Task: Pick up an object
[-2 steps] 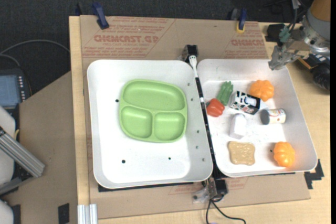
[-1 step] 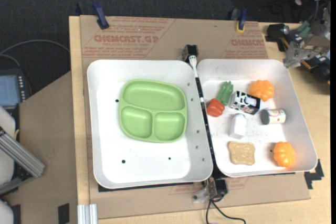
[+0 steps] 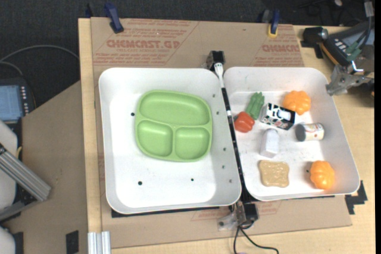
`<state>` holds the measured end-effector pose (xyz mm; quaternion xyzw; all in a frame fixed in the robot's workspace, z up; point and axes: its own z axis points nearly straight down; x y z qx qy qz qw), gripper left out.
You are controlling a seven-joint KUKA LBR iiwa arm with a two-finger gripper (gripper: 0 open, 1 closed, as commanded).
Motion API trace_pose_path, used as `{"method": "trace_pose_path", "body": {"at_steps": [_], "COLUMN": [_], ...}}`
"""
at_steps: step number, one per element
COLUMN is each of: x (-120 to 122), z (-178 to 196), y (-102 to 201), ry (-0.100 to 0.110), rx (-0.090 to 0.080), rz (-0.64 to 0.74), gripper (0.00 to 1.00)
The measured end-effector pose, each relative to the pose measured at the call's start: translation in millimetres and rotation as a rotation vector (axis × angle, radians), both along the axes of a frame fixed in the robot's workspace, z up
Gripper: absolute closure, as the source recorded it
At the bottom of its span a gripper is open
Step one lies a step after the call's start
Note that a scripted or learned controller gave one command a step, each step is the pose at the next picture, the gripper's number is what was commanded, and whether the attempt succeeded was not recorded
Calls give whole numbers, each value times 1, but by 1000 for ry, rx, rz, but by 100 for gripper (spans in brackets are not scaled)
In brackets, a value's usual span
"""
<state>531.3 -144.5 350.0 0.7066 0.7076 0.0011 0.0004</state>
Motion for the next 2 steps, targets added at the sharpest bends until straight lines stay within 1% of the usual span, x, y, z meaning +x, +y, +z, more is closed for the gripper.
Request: {"method": "trace_pose_path", "body": {"at_steps": [1,2], "x": [-50,-51], "z": [-132,-10], "y": [105,179], "ry": [20,-12], "rx": [6,2], "rz": [7,10], "gripper": [100,100]}}
